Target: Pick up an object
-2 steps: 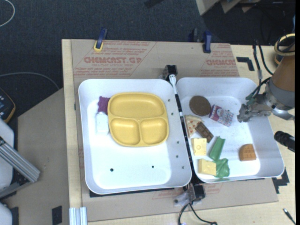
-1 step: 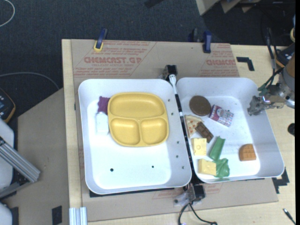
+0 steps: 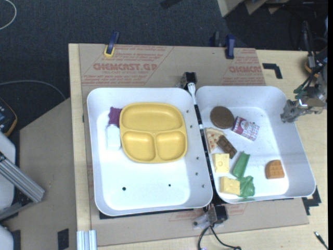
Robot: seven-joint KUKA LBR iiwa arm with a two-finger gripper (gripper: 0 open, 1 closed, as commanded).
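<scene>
While my jaws [image 3: 297, 108] hover at the right bin's [image 3: 291, 145] far edge, their state unclear, nothing is grasped; next I must descend onto the brown cookie [image 3: 222, 117].

A: What lies in the left bin [image 3: 99, 139]?

B: A divided tray [image 3: 153, 132] in its rear half. Just left of the tray stand a small bottle [image 3: 113, 137] and, behind it, a pouch [image 3: 114, 115].

A: And the right bin [image 3: 296, 139]?

B: A round disc [image 3: 222, 117] at the rear, a packet [image 3: 246, 128] just right of it. Near the front left corner are two cheese blocks [image 3: 222, 163]. A waffle piece [image 3: 274, 169] lies alone to the right. The gripper [image 3: 296, 108] hangs over the bin's right rim.
</scene>
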